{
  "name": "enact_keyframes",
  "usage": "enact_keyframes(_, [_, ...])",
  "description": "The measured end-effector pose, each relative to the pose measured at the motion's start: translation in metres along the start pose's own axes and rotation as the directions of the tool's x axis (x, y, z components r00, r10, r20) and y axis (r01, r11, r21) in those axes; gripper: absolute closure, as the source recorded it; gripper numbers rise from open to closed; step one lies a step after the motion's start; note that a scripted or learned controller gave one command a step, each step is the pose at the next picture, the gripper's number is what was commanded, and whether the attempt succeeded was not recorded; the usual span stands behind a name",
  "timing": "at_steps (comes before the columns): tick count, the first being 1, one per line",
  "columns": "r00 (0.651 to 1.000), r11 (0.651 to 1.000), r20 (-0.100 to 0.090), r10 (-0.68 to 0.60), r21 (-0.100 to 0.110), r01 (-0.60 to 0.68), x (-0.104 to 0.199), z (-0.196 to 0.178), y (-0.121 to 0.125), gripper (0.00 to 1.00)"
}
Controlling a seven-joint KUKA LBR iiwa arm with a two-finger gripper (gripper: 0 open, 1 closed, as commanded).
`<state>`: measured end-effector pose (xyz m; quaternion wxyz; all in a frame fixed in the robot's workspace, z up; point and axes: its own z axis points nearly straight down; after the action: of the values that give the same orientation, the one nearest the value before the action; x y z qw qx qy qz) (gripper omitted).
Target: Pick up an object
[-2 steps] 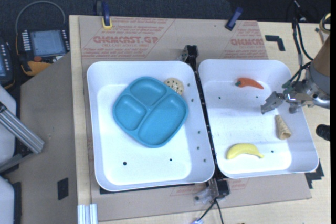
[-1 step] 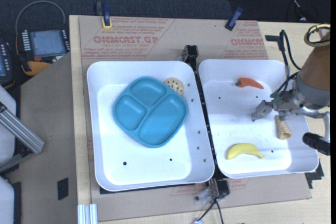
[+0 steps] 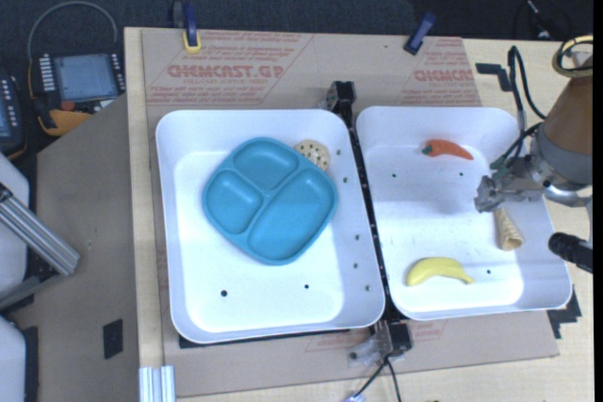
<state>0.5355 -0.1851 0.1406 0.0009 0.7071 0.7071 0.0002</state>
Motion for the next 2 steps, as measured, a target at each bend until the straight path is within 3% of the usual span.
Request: enact_keyframes(2, [1.000, 1.000, 0.002, -0.002, -0.006, 0.002, 0.008, -0.094, -0.006, 1.00])
